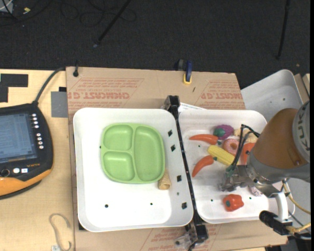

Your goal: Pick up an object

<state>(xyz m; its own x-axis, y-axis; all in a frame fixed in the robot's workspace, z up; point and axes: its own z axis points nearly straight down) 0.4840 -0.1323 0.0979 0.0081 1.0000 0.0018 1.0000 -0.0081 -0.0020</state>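
The hand point(231, 182) is seen low over the right bin point(254, 120), below the orange band point(276, 140) of the arm, which reaches in from the right. Its dark fingers point down toward the bin floor, between a yellow corn cob and a red pepper; whether they are spread or closed cannot be told, and no object is seen between them.

The toy foods, any of which may serve as the object to be picked, are gathered in the right bin. The red pepper point(233, 202), squat with a green stalk, lies just below the hand, close to the bin's near edge. The yellow corn cob point(220, 154) lies slantwise just above the hand. Two orange-red chillies are shown: one chilli point(204, 138) lies flat near the upper middle, the other chilli point(202, 165) curves down toward the divider. A purple piece point(224, 130) and a pink ringed piece point(231, 145) lie beside the cob, partly hidden by the arm.

In the left bin point(89, 192) a green sectioned plate point(132, 153) is placed, with a small tan cone point(164, 181) touching its lower right rim. Both bins rest on the cardboard-covered bench point(146, 88).
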